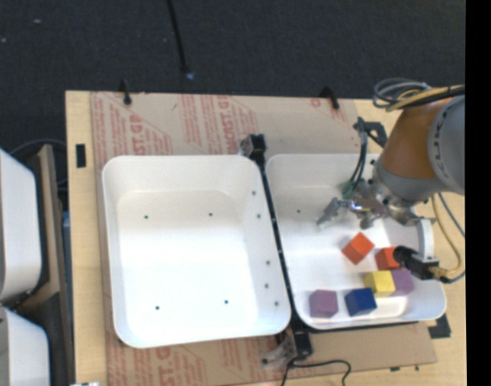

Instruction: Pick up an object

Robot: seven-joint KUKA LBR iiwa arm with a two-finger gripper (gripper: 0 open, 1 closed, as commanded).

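Note:
Several small blocks lie in the right bin [309,183], toward its near right corner. An orange cube [358,248] sits closest to the arm, with a red block [387,257] just to its right. Below them are a yellow block [382,281], a purple block [403,280], a blue block [360,300] and another purple block [324,302]. My gripper [353,210] hangs over the right bin just above the orange cube. It is open, its fingers spread, with nothing between them.
The left bin [116,183] lies beside the right one, with a black clamp [253,145] at the top of their shared rim. Cables [434,265] loop along the right bin's right edge. White containers [12,215] stand at the far left.

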